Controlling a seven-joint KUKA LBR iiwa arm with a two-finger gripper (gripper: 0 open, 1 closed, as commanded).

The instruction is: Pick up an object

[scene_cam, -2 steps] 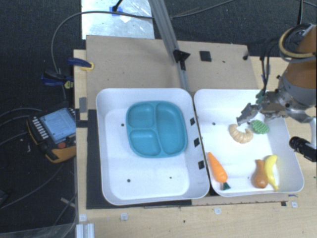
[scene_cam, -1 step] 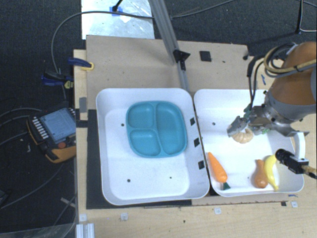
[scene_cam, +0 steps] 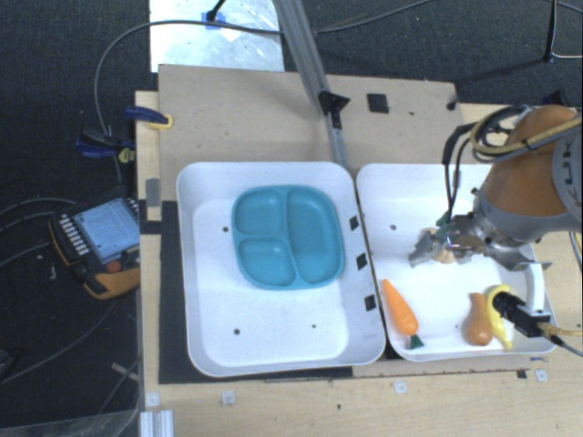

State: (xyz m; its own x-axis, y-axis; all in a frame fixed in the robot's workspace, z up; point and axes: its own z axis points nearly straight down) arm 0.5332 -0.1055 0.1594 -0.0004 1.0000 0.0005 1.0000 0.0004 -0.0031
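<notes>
Gripper (scene_cam: pixel 435 248) low at centre-right of frame, inside right bin (scene_cam: pixel 401 189) — open or closed, cannot tell. Carrot (scene_cam: pixel 399 309) lies below it, near lower rim. Judgement: centre over carrot's middle, straddle its width, then descend.

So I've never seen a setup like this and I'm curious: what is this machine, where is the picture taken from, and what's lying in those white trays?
One camera above the bench looks down at a slant. The grey and orange machine is a robot arm reaching in from the right; its gripper hangs over the right bin. Whether it holds anything is unclear. That bin holds a toy carrot, a yellow banana and an orange-brown pear-shaped toy. The left bin holds a blue divided plate.
</notes>
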